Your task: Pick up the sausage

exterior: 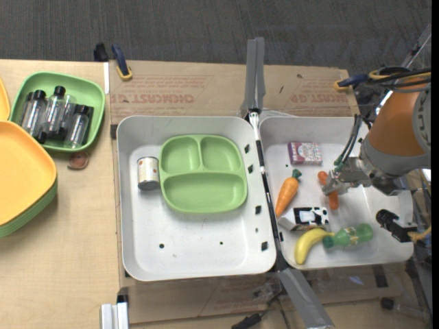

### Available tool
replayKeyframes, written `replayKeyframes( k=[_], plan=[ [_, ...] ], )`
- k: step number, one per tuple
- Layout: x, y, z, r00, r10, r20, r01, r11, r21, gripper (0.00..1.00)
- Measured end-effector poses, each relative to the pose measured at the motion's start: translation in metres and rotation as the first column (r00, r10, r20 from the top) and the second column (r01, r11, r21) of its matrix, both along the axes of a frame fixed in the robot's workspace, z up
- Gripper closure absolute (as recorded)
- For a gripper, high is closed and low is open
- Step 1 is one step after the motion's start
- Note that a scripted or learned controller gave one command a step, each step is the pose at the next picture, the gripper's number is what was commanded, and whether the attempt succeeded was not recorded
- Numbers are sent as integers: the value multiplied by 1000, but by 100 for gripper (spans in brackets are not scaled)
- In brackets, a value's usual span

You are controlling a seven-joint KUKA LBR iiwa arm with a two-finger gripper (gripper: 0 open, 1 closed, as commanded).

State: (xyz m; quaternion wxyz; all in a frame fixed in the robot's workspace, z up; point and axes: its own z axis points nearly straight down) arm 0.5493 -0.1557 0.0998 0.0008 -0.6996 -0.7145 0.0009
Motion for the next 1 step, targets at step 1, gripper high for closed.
replayKeyframes(
  k=[1],
  plan=[
    [4, 25, 117, 983, -185, 0, 185, 983, -2, 100]
  ],
)
